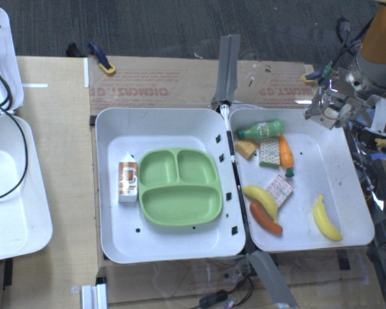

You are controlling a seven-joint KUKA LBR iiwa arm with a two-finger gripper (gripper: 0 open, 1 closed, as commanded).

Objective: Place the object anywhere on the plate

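Overhead, camera view, one entry. Left shallow white plastic bin (109,172) held a green three-compartment plastic plate (180,187), lying flat near the bin's middle, all three compartments bare; just beside the plate's left edge lay a small white-and-orange drink carton (127,181), on the bin floor and not on the plate. Right shallow white plastic bin (347,172) held the loose stock: a green plastic bottle with a pale label (261,130) on its side near the far wall, a tan wedge-shaped piece (246,149), a speckled green-and-white packet (269,153), an orange toy carrot (286,153), a pink patterned square packet (279,188), a yellow toy banana (261,199) lying over a red-orange sausage-shaped piece (267,218), and a second yellow toy banana (325,219) apart toward the right wall. The grey two-finger gripper (328,111) hung over the right bin's far right corner, clear of every item; whether its fingers were apart or together could not be told. Judged progress: nothing placed yet; choosing, grasping, carrying and setting down all remained. Which item was intended could not be told.
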